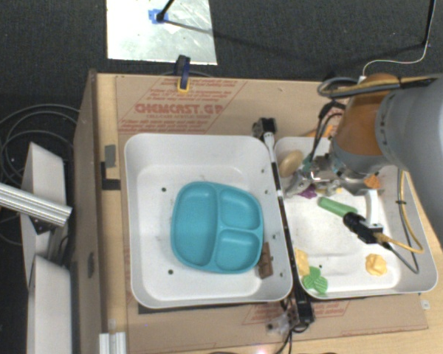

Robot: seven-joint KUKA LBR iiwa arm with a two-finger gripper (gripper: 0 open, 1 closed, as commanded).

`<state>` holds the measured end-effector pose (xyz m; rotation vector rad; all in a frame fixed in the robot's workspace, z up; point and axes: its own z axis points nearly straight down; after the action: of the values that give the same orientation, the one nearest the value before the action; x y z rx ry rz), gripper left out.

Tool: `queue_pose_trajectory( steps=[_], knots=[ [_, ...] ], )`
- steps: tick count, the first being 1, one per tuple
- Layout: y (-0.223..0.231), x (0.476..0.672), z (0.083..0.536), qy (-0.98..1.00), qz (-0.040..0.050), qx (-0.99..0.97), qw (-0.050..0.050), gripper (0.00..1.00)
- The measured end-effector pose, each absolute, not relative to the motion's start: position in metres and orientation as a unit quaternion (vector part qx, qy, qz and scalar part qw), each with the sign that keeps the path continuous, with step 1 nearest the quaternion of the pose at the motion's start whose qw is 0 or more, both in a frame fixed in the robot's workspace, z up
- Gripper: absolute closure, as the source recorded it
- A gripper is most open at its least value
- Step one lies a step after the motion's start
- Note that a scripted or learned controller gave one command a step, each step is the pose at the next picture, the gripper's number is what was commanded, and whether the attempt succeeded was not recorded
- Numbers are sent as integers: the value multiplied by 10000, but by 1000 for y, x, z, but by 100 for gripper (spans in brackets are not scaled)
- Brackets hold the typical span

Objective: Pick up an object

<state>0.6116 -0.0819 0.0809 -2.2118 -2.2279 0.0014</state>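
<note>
Gripper hangs low in the upper-left part of the right bin; whether it is spread or pressed together cannot be told. A purple piece lies just below it, a beige object at its upper left and a green stick at its lower right. The left bin holds a teal divided plate.
</note>
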Motion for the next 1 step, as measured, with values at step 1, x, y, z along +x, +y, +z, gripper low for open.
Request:
queue_pose_trajectory(
  steps=[1],
  knots=[
    [-83,641,85,-7086,10,-7056,18,0]
  ],
)
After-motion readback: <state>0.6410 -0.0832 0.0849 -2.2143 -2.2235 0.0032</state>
